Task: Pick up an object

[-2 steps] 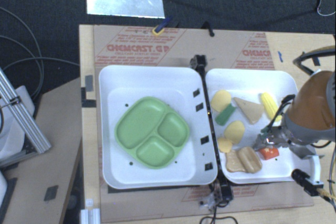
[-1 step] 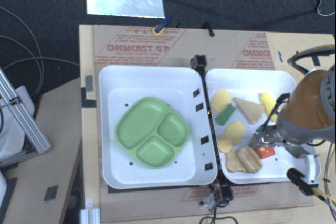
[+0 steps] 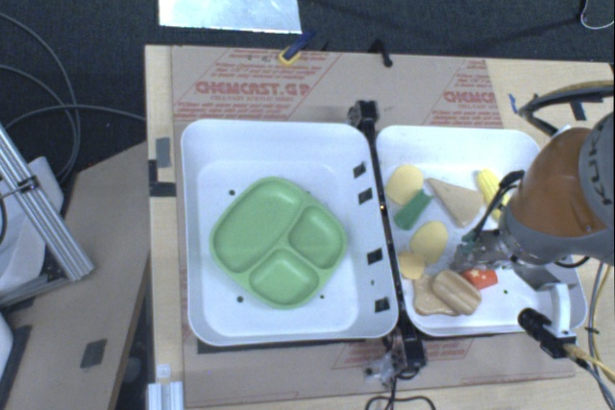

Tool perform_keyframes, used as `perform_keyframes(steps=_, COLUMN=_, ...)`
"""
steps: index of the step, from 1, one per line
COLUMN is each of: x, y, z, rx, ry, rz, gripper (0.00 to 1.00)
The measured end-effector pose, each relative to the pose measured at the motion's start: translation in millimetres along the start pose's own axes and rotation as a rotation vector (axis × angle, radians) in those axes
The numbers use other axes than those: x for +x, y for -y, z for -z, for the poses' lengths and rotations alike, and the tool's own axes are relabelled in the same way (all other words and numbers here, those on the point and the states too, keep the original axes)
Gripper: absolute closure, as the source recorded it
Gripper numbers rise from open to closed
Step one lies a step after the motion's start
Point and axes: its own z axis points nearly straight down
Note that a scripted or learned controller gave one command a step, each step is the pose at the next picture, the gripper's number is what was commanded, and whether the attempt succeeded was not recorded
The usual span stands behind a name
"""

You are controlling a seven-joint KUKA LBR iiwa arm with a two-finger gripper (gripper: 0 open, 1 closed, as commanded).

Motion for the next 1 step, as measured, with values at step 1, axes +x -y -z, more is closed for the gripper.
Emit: perform_keyframes(steps=1, x=8.6, y=-0.1, z=0.0, rx=0.000, ry=0.000, rz=0.001, gripper=1.00)
